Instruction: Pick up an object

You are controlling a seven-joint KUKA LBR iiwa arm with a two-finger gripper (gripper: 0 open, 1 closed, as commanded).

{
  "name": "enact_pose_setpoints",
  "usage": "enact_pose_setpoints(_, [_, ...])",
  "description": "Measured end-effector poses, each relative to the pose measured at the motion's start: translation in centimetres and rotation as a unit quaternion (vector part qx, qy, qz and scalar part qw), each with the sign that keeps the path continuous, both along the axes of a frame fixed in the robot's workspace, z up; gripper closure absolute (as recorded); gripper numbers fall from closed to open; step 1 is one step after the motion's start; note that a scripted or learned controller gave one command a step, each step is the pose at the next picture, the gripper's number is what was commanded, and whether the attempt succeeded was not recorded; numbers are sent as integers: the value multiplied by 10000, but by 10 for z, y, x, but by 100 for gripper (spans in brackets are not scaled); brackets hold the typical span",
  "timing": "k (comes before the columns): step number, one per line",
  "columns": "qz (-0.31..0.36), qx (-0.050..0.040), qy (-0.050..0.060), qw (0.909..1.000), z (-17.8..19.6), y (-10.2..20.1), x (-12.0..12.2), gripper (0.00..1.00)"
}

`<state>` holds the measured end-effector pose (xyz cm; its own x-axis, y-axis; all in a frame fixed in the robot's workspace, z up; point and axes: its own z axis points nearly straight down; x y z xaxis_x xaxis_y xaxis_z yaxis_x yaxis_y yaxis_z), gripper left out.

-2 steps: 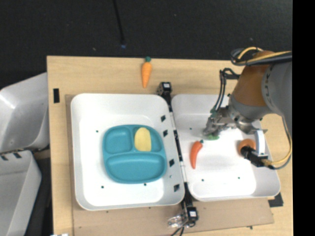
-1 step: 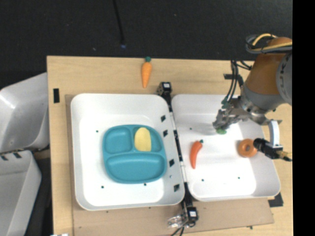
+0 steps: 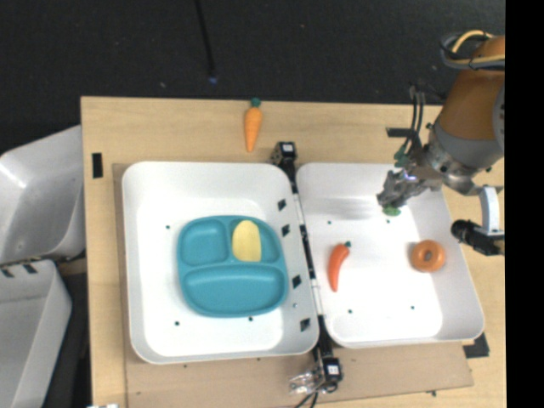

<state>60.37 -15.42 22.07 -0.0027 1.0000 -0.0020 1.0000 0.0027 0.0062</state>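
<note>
The gripper (image 3: 393, 201) hung low over the right bin's (image 3: 459, 313) far edge, fingers seemingly pinched on something small and green, though I couldn't tell for certain, while the red chili pepper (image 3: 338, 266) and the orange doughnut-shaped toy (image 3: 427, 256) lay apart nearer the front.

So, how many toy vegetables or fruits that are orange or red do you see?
3. A carrot lies on the bench behind the left bin. A red chili pepper and an orange round piece lie in the right bin. None seems hidden.
</note>
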Motion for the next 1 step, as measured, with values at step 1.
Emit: enact_pose_setpoints(1, [7,6,23,10000,3,-1,1,100])
